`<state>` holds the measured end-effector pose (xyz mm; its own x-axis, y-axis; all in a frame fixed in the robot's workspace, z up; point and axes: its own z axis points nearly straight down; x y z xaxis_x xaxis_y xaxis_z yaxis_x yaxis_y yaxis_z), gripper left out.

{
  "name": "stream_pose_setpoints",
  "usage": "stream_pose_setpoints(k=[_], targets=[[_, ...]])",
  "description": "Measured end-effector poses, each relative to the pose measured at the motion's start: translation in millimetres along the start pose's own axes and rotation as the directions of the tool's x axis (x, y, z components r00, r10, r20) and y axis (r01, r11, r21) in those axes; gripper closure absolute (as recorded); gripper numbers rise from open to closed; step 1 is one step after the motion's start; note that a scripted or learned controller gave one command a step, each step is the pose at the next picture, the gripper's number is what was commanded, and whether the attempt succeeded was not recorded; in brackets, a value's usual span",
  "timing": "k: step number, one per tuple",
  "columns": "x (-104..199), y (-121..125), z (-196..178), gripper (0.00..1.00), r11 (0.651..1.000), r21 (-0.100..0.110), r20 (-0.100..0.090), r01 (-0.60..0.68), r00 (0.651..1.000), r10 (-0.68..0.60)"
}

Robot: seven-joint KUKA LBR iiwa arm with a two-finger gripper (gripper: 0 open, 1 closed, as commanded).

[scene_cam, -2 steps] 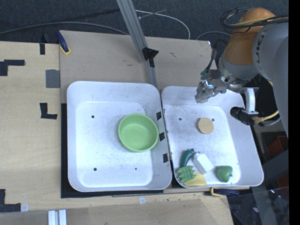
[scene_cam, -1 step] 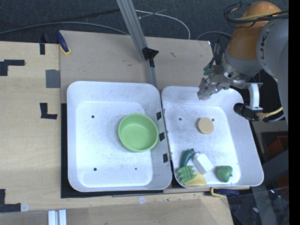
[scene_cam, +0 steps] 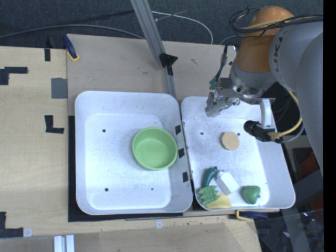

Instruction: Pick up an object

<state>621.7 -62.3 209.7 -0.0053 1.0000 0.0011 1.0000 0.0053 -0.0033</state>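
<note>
The grey metal end effector [scene_cam: 216, 107] hangs over the far edge of the right-hand shallow white bin [scene_cam: 273, 164], nothing visible between its tips; whether it is spread or pressed together I cannot tell. Nearest it, a flat round tan disc [scene_cam: 230, 140] lies alone mid-bin, probably the easiest pick. A green leafy toy [scene_cam: 209, 185], a white block [scene_cam: 228, 182] and a green rounded piece [scene_cam: 251, 193] crowd the near edge. The left bin [scene_cam: 94, 140] holds a light-green plastic bowl [scene_cam: 154, 148].
</note>
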Motion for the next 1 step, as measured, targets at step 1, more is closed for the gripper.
stream_pose_setpoints(k=[1], targets=[[57.7, -13.8, -12.0, 1.00, 1.000, -0.001, -0.001, 0.002, 1.000, -0.002]])
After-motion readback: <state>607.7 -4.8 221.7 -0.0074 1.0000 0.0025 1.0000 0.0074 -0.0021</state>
